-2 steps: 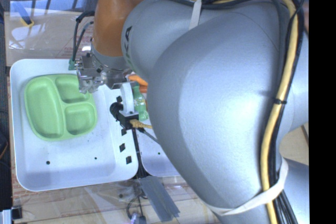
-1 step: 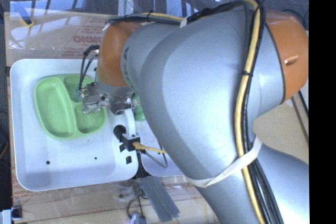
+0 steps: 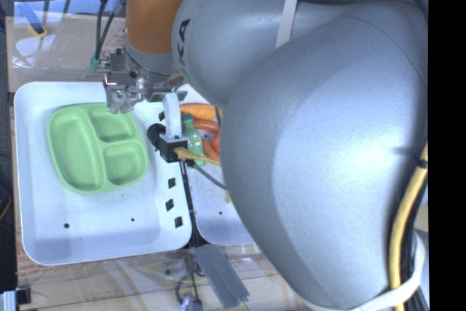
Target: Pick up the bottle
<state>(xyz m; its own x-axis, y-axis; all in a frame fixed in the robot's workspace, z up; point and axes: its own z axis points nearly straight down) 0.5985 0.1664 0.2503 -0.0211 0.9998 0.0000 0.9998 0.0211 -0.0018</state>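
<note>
Oddly, I can't pick out a bottle; the orange things (image 3: 200, 113) in the right bin (image 3: 218, 229) sit mostly behind the arm (image 3: 313, 120). The gripper (image 3: 120, 102) hovers at the green plate (image 3: 95, 149) in the left bin (image 3: 44, 229); its state I cannot tell.

The counter (image 3: 65, 47) presents a brownish wooden surface, visible along the top left and along the bottom edge below the bins. Two shallow white bins rest directly on it, side by side and touching along their inner walls. The left bin (image 3: 44, 229) is in full view, its rim intact on all sides. The right bin (image 3: 215, 233) is largely covered by the arm; a lower-left corner portion shows. A clear sheet (image 3: 44, 18) with blue marking lies on the counter at top left.
</note>
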